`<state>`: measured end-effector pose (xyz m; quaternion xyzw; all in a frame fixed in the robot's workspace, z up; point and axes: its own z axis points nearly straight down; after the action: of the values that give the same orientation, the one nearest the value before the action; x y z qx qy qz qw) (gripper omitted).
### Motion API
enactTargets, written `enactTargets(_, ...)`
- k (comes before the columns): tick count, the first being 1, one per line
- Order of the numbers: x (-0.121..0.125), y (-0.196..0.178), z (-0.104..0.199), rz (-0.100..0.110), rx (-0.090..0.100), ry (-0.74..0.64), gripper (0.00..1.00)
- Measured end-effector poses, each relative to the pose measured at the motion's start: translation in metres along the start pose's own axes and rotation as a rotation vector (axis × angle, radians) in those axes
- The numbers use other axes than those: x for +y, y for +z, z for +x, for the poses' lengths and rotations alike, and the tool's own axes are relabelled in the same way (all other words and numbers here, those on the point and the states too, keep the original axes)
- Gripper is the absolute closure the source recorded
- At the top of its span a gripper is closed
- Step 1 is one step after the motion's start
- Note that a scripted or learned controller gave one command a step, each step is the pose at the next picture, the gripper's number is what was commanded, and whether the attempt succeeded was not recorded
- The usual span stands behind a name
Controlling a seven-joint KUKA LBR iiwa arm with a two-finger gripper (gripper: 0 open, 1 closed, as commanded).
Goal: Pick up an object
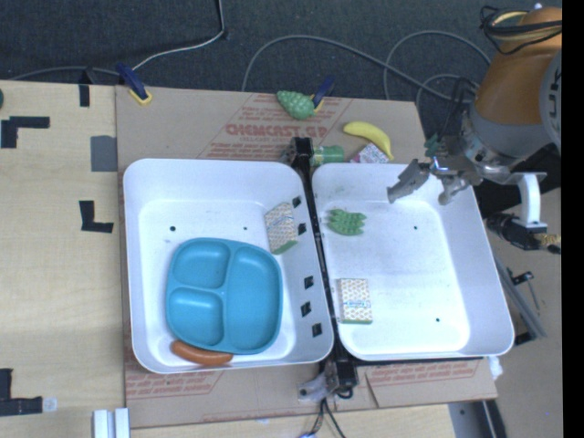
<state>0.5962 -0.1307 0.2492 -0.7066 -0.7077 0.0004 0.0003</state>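
- I saw the two-finger gripper at the frame's right, fingers spread and holding nothing, above the right white plastic bin.
- The nearest target, a small green leafy toy, lay at that bin's upper left.
- I judged that, being flat, it might slip the closing fingers.

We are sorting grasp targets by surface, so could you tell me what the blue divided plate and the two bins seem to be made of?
Blue divided plate: probably moulded plastic, with uniform colour, rounded compartment edges and a soft sheen.
Left bin and right bin: likely thin plastic, plain white with rounded rims and a matte look.
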Motion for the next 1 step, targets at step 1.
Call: enactTargets(1,0.0252,0.0872,0.0107,0.004,0.0,0.0,0.0)
